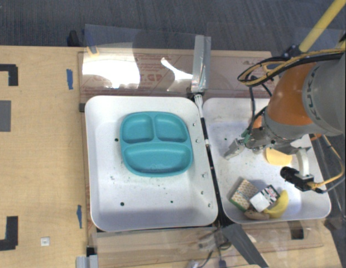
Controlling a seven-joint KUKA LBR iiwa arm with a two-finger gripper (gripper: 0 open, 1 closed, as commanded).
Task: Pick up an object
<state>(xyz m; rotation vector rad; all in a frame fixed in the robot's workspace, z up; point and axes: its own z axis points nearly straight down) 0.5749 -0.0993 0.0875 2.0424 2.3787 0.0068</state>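
Well left of the gripper (235,148), in the left bin (100,149): teal divided plate (156,143). Gripper fingers spread open, gripping nothing, over right bin (229,116). Below and right of it: sponge (241,194), banana (279,204), yellow piece (277,157).

No legible text or labels anywhere.

Grey arm (329,96), orange wrist band, yellow and black cables, metal hand (235,147)
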